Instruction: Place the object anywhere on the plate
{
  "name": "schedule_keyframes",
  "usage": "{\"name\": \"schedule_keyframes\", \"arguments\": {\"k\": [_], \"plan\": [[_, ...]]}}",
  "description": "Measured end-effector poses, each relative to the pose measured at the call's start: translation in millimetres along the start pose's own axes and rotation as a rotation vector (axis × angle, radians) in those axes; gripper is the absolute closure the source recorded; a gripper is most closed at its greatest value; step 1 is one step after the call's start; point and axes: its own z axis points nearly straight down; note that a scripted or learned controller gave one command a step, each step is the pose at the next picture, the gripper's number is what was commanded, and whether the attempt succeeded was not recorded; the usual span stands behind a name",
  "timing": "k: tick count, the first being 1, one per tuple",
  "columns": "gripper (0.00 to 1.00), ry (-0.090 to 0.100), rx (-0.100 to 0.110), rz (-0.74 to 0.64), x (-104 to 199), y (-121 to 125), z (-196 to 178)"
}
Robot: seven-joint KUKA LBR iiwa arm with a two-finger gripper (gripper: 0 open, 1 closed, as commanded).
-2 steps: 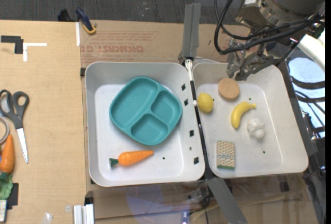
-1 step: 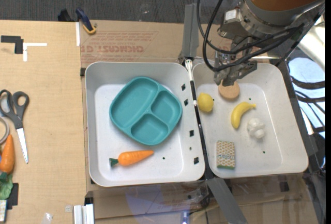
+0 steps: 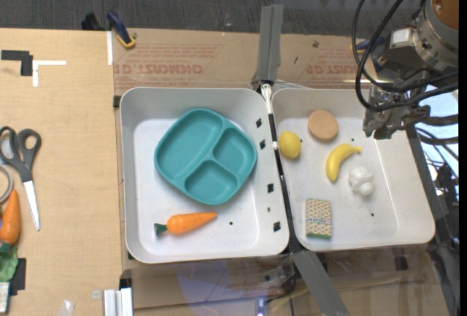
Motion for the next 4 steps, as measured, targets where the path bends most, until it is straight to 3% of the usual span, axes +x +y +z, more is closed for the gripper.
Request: {"name": "schedule_keyframes", "arguments": {"k": [1, 2, 3, 4], "plan": [[1.0, 0.0, -0.002, -0.06, -94, 59, 100], [1.0, 0.001, -0.004, -0.274, -148, 94, 210], [1.0, 0.001, -0.002, -0.399, -101, 64, 216], [1.0, -0.001, -0.002, -0.58, -89, 43, 198]]}}
